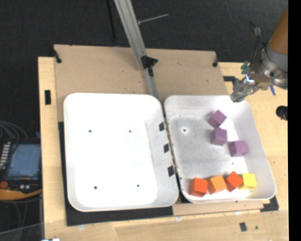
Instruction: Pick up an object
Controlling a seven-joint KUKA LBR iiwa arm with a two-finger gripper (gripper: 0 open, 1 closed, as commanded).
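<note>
Below and left of the gripper (239, 93), three purple cubes (216, 118) lie loose for picking; its jaws' spread seems too blurred to tell.

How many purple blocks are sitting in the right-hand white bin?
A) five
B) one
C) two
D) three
D: three purple blocks sit in the upper part of the right bin, apart from the row of orange, red and yellow blocks along its lower edge.
</note>
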